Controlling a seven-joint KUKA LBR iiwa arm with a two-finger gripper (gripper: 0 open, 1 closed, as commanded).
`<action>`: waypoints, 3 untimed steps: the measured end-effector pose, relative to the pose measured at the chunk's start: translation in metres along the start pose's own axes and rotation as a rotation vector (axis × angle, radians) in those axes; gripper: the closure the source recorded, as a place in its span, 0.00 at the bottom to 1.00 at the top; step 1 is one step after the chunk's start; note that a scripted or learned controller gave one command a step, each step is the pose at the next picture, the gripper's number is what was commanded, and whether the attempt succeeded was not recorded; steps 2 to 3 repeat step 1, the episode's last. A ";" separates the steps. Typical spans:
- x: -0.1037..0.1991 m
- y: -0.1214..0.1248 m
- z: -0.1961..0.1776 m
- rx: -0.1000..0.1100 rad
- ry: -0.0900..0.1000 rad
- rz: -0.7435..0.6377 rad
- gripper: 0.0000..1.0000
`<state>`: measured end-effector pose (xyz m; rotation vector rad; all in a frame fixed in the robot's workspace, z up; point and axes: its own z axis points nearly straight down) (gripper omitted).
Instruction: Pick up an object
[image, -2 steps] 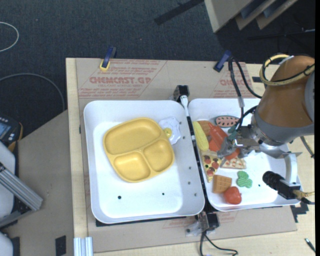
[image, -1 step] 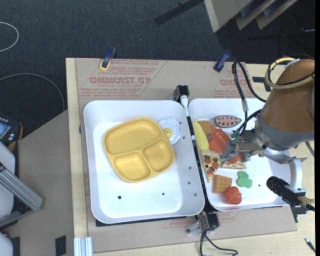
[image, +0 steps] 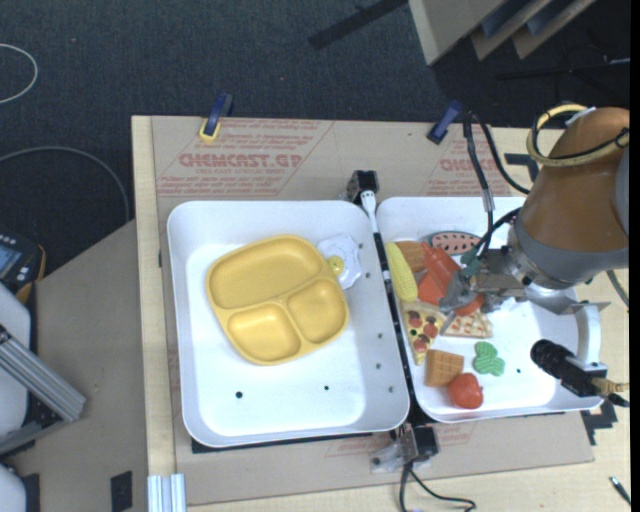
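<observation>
Over the right bin (image: 560, 400), the arm's bulk hides much of the toy food pile (image: 440, 300), and the claw (image: 468, 292) sits low among the red pieces, its state impossible to tell amid blur and clutter.

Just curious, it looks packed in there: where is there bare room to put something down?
Left bin: open floor in front of the yellow divided plate, toward the near rim. Right bin: a small patch right of the green toy. The middle is crowded with toy food around the pincer.

Dark carpet floor (image: 100, 60), brown bench (image: 290, 150)
</observation>
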<state>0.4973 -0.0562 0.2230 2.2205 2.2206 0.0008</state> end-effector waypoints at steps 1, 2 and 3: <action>0.018 -0.005 0.000 0.003 0.002 -0.002 1.00; 0.018 -0.005 0.000 0.003 0.002 -0.002 1.00; 0.018 -0.005 0.000 0.003 0.002 -0.002 1.00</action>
